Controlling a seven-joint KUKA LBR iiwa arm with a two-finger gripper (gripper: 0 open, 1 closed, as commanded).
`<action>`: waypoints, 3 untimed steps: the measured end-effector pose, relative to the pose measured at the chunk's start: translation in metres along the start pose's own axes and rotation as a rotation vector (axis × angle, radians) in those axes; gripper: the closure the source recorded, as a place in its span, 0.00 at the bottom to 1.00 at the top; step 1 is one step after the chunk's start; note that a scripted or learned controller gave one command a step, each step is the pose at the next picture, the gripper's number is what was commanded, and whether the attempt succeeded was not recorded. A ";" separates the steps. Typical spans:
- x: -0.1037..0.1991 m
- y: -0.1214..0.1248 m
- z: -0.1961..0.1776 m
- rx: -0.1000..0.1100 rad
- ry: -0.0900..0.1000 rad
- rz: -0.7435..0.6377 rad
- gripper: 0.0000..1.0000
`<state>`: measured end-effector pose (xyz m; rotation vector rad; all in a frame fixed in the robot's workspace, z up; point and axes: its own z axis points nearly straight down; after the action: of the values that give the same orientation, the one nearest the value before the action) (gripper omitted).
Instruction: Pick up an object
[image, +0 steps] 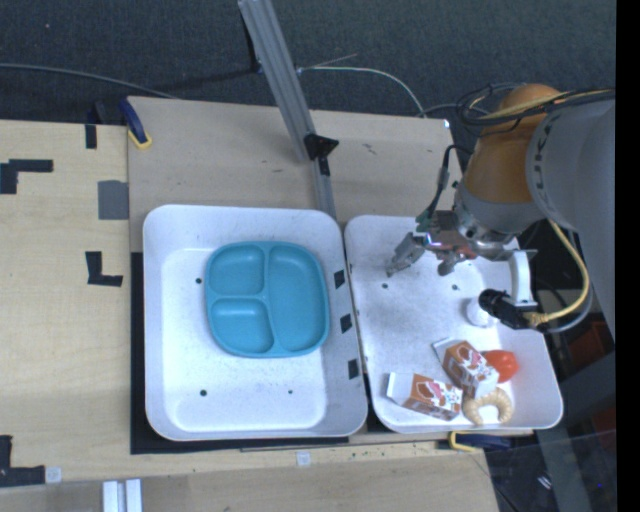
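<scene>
My gripper hangs over the far part of the right bin, fingers spread apart with nothing between them. One finger points left, the other sits beside it. In the bin's near right corner lies a cluster of objects: a brown and white packet, a red piece, a flat brown wrapper and a tan ring-shaped pastry. All of them lie well below the gripper in the view, apart from it.
The left bin holds a teal divided plate. A grey metal pole slants in from the top toward the gap between the bins. A black and white fitting of the arm hangs over the right bin's right side.
</scene>
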<state>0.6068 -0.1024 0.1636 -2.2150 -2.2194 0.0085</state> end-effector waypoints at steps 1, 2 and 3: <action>-0.009 -0.003 0.051 -0.001 -0.001 0.001 0.00; -0.008 -0.001 0.038 -0.005 -0.001 -0.002 1.00; -0.017 0.002 -0.020 -0.012 -0.002 0.001 1.00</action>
<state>0.6089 -0.1196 0.1833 -2.2232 -2.2248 -0.0026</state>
